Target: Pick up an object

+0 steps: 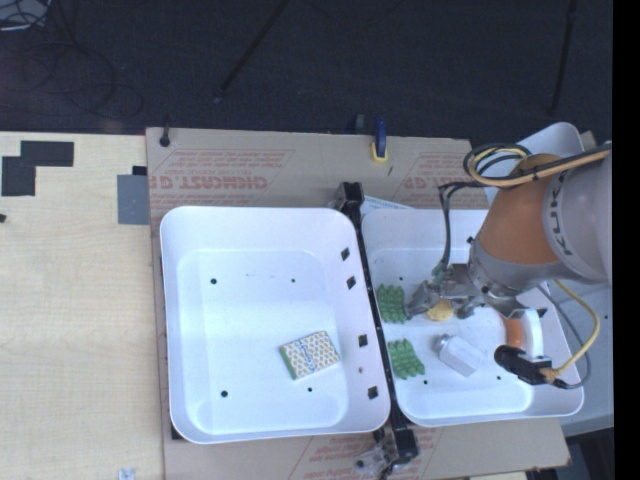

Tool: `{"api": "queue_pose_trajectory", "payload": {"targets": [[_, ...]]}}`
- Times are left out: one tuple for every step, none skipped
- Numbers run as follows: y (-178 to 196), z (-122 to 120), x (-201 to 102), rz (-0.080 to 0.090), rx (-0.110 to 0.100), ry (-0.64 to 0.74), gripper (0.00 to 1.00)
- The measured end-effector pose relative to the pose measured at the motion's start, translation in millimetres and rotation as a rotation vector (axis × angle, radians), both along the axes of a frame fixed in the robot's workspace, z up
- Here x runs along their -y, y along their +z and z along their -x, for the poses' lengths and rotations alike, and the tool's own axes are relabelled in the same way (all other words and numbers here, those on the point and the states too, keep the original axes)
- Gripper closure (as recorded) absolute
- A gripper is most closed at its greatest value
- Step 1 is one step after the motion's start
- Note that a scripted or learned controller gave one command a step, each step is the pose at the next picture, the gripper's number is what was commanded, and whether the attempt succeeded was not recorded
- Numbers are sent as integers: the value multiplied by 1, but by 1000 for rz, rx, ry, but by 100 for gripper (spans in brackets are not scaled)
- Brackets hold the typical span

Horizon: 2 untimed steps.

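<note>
nearest us, in the right white plastic bin [560, 408], a small pale grey block [458, 355] looks light and rigid; we'd grip its flat sides. gripper [440, 303] state: we cannot tell.

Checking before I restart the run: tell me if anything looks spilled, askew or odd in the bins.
Nothing stands out. A patterned block lies at a slant in the left bin; green pieces, a yellow item and a white piece sit in the right bin.
</note>
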<state>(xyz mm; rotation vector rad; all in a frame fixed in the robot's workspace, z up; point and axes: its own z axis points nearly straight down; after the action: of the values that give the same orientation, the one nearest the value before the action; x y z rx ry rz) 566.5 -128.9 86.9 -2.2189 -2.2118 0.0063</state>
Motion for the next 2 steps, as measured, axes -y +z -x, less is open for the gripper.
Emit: {"api": "queue_pose_trajectory", "payload": {"targets": [[10,-2,3,2,2,-6,100],[104,52,-61,0,4,6,100]]}}
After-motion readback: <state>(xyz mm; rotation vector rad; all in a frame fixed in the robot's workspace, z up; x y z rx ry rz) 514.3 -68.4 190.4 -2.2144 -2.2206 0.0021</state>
